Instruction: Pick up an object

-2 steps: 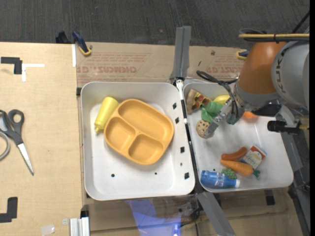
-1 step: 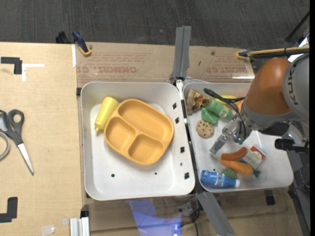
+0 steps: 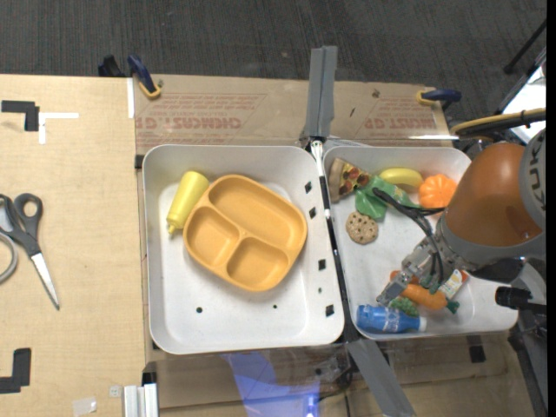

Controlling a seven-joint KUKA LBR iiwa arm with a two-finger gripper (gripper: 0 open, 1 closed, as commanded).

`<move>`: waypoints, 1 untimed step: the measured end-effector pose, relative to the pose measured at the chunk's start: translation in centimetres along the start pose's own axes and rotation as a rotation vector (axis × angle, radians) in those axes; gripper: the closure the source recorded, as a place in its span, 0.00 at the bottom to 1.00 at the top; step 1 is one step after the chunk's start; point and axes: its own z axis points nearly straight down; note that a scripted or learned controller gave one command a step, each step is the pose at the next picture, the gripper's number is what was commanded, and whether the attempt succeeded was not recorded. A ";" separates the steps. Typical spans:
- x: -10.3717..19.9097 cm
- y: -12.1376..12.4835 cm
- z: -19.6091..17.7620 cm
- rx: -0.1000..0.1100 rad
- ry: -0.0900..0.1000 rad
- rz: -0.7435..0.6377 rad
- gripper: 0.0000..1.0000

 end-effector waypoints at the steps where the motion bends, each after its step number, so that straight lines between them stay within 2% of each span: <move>1: -0.1 0.0 -0.7 0.000 0.001 0.001 1.00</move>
